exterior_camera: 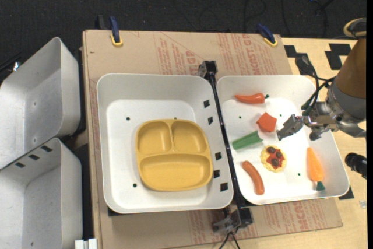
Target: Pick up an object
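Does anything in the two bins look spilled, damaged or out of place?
Nothing stands out. The yellow divided plate lies flat in the left bin. The toy foods, among them the carrot and the sausage, lie apart on the floor of the right bin.

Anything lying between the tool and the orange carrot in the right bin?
No. In the camera view, only bare white bin floor separates the tool from the carrot.

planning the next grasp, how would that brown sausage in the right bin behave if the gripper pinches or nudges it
The sausage looks like a smooth toy, so probably light and stiff. Its rounded, elongated form suggests it may roll sideways if nudged and could slip from a pinch near its tapered ends. It lies close to the pizza piece, which a push might disturb.
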You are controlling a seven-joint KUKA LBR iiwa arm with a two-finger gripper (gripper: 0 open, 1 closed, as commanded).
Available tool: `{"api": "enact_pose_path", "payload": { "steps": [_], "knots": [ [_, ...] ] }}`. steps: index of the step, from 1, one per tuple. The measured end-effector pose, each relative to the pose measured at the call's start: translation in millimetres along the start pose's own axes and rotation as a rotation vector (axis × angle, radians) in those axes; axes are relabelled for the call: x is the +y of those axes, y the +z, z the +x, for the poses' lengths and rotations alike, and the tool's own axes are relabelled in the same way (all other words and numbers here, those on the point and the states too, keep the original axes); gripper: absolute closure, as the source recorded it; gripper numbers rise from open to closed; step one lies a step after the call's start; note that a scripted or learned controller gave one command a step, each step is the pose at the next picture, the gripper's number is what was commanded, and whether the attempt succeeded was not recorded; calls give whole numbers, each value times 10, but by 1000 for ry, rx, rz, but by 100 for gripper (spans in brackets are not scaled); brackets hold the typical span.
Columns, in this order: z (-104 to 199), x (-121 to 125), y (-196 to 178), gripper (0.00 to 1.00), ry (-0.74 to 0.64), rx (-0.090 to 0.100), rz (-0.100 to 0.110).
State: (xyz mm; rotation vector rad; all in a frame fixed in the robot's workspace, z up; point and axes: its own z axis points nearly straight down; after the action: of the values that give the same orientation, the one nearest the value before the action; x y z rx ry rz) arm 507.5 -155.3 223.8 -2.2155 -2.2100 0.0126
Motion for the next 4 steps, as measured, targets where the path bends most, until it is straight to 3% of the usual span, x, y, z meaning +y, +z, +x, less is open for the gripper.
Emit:
{"api": "enact_pose_path", "payload": {
  "steps": [1, 3, 4],
  "knots": [
    [6, 27, -69, 0, -4, -3, -14],
    [74, -49, 966, 0, -1, -1, -10],
    [73, -36, 1314, 0, -1, -4, -16]
  ]
}}
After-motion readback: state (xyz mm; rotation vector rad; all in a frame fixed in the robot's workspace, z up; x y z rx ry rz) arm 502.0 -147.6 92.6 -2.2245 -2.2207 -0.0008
